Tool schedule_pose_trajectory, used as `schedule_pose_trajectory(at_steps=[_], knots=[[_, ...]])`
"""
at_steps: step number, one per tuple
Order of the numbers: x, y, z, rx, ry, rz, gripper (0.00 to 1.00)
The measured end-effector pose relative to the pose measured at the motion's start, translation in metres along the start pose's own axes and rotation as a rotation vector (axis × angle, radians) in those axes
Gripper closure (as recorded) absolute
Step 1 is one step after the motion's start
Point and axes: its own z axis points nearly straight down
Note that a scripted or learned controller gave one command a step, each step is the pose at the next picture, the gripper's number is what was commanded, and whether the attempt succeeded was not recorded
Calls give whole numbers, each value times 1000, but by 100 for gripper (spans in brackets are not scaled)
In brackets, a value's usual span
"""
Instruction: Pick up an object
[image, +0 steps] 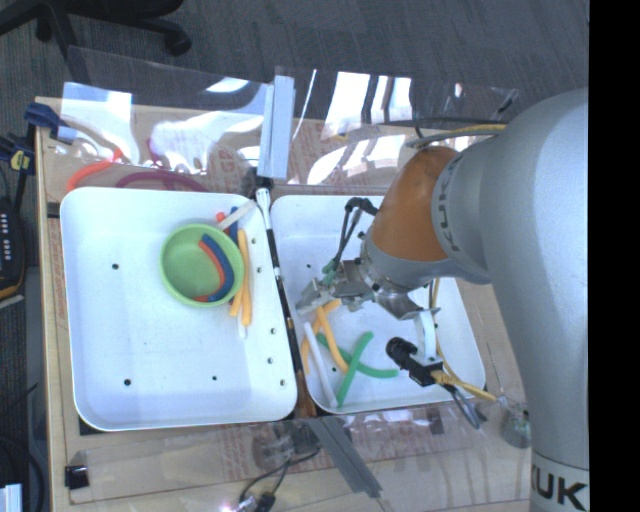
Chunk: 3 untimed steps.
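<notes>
My gripper hangs low over the left part of the right bin, below the arm's orange band. Right beneath it lie yellow-orange sticks. A green bent piece rests a little nearer the bin's front, with a white stick beside it on the left. Nothing can be seen held in the gripper.
The left bin holds a green bowl with red and blue curved pieces inside, and orange sticks leaning along its right side. A raised divider separates the two bins. Clear plastic and cables lie behind the bins.
</notes>
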Motion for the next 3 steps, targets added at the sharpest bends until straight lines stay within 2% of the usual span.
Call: schedule_pose_trajectory(at_steps=[1,2,3], knots=[[1,19,21,-13,-3,-116,0],[0,21,10,-18,-6,-121,100],[0,21,10,-18,-6,-121,0]])
